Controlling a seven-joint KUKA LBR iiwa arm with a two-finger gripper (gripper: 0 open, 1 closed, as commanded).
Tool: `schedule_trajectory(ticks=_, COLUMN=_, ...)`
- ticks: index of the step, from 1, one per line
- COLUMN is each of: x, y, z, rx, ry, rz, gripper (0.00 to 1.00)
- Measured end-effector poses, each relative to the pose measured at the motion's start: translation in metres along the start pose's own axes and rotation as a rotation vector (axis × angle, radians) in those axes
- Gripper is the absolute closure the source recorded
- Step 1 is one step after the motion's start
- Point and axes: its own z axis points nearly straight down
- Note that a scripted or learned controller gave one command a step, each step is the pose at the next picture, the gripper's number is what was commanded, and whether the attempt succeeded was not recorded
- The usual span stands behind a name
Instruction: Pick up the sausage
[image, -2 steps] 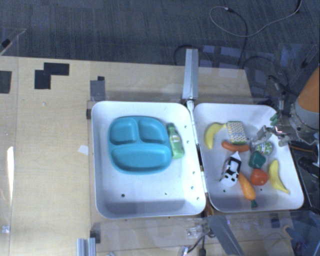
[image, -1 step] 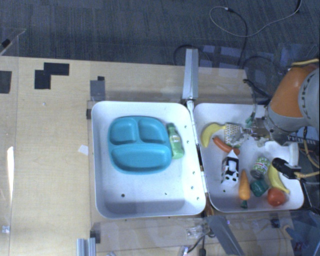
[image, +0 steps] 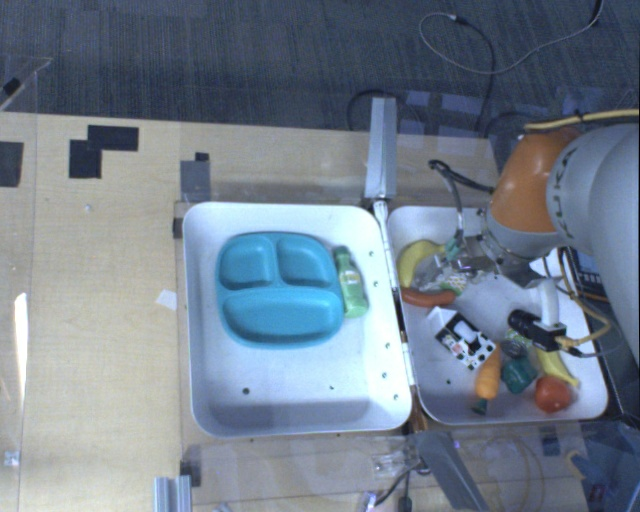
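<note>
The sausage (image: 425, 296) is a reddish-orange link lying flat near the left wall of the right bin (image: 590, 405). My gripper (image: 447, 268) hangs directly over the sausage's right end, low in the bin and close to a yellow banana-like piece (image: 415, 258). The gripper's metal parts hide part of the yellow piece and the sausage's right tip. Nothing can be seen lifted off the bin floor.
A blue divided plate (image: 278, 288) and a green bottle (image: 350, 282) lie in the left bin (image: 300, 415). The right bin also holds a black-and-white card (image: 465, 340), a carrot (image: 487, 378), a teal item (image: 518, 373), a tomato (image: 553, 394) and a banana (image: 556, 362).
</note>
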Motion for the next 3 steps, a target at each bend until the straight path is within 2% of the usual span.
schedule_trajectory(ticks=1, x=0.0134, y=-0.0214, z=-0.0007, rx=-0.002, ry=-0.001, rz=0.087, gripper=0.0)
schedule_trajectory(ticks=2, x=0.0135, y=-0.0197, z=-0.0101, rx=-0.004, ry=0.0, rz=0.085, gripper=1.0)
schedule_trajectory(ticks=3, x=0.0135, y=-0.0198, z=-0.0101, rx=-0.004, ry=0.0, rz=0.085, gripper=0.0)
